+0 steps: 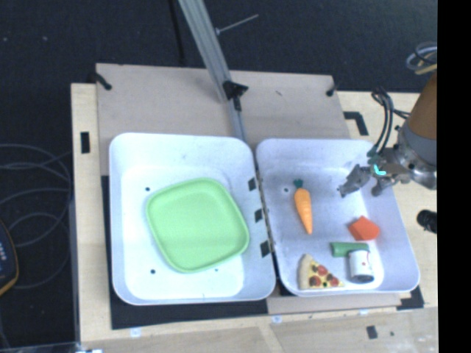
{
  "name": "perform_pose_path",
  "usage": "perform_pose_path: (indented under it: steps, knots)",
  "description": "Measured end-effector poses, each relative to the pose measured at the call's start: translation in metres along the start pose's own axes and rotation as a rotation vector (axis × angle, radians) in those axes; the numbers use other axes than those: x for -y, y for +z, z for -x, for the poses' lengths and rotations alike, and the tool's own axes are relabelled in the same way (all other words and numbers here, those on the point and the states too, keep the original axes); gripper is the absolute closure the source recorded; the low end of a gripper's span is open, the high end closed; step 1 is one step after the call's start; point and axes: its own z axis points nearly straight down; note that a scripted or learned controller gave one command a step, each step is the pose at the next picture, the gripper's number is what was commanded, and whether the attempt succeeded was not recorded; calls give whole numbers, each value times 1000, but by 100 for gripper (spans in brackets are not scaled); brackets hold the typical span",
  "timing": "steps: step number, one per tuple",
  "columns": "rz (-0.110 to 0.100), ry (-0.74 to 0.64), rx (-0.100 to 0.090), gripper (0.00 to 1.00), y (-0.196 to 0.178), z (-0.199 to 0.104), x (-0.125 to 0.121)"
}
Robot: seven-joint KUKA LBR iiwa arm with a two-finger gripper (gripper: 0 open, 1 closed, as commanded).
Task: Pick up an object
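Evidently the approach step: the tool [366,182] hangs open and empty, just above the orange block [364,229]. Next it must descend, straddling that block before closing.

1. A robotics lab bench: two white bins [184,149] side by side on a plywood board [287,87].
2. Loose cables [29,175] trail at left; a metal pole [206,39] rises top centre.
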Motion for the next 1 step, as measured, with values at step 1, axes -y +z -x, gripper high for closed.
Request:
perform_pose_path:
  steps: [1]
  knots:
    - [0,0,0,0,0,0,0]
